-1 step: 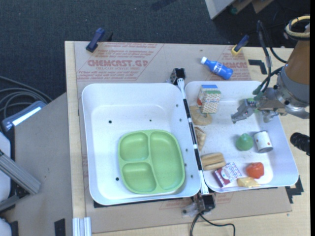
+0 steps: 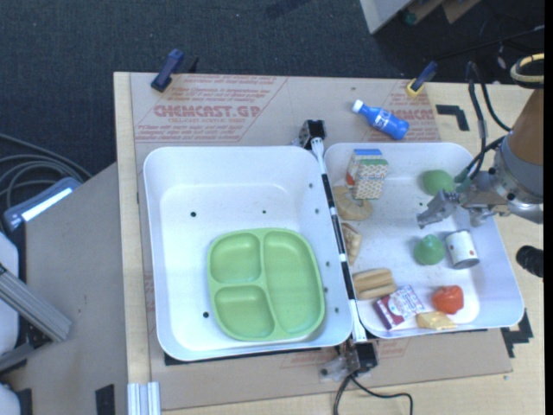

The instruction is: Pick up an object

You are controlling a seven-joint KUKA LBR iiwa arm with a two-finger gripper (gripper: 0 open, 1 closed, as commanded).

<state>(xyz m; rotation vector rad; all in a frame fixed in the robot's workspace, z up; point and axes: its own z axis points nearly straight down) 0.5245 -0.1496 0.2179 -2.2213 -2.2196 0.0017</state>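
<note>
Dark carpet surrounds a bench [image 2: 138, 232] topped with a brown board [image 2: 216, 106] printed in red with "CHEMCAST GP", the only writing that can be read. Two shallow white bins sit side by side on it.

At 9 o'clock, the left bin [image 2: 173, 188] holds a green tray [image 2: 263, 284] with three compartments, lying toward its near edge.

At 3 o'clock, the right bin [image 2: 501, 305] holds small things. Its far-left corner, toward 12 o'clock, has a carton [image 2: 368, 176] with a speckled side; its label is too small to read. Just nearer lies a tan piece [image 2: 352, 206]. A green ball [image 2: 437, 181] sits toward the far right, and a second green ball [image 2: 429, 250] lies near the middle, just beside a silver can [image 2: 461, 249] on its side. Along the near edge, toward 5 o'clock, lie a tan roll [image 2: 373, 282], a red and white packet [image 2: 399, 305] with unreadable print, a red tomato [image 2: 448, 298] and a yellow piece [image 2: 434, 320].

Behind the right bin, a blue bottle [image 2: 381, 118] with a white cap lies on the board.

From 3 o'clock the grey arm [image 2: 527, 158] reaches in. Its gripper [image 2: 436, 207] hangs above the bin between the two green balls, with nothing seen between its fingers; how far they are parted cannot be told.
</note>
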